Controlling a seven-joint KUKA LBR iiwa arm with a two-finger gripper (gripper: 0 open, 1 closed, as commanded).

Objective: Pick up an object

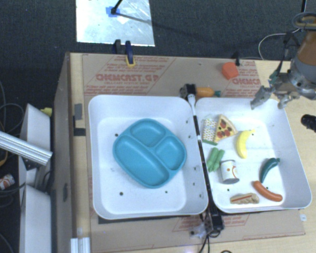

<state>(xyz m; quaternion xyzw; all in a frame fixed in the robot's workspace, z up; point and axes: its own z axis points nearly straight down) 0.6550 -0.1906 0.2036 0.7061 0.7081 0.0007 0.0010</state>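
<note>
The right bin [289, 136] holds several toy foods: a pizza slice [225, 126], a sandwich piece [209, 131], a banana [244, 143], green beans [215, 158], a small white can [229, 171], a teal pepper [268, 167], a red sausage [267, 192] and a hot dog [244, 198]. My gripper [270, 98] hangs open over the right bin's far right corner, its two fingers spread with nothing between them. It stands well above and to the right of the banana.
The left bin [108, 194] holds a blue divided plate [149, 152]. On the cardboard behind the bins lie an orange block [230, 70] and a carrot-like toy [205, 93]. A blue and yellow clamp [128, 52] grips the board's far edge. A metal bar [21, 145] lies at the left.
</note>
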